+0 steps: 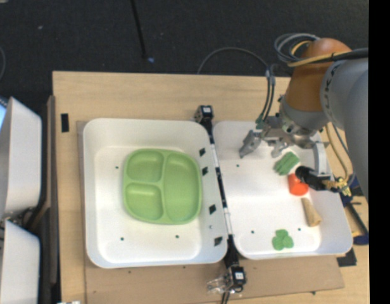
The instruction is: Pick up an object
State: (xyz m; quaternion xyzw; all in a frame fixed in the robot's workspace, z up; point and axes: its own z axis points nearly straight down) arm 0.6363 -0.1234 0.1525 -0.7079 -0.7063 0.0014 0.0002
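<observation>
The pincer (pixel 266 140) hangs open and empty over the right bin (pixel 258 195), beside a green ridged piece (pixel 286 164), seemingly poised to grab.

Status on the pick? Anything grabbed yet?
Done: the arm is over the right bin, with the gripper near its back edge. In hand: nothing visible between its fingers. Left: the whole grasp and lift. The green ridged piece, orange piece, wooden peg and green lump all lie on the bin floor; the green plate sits in the left bin.
</observation>
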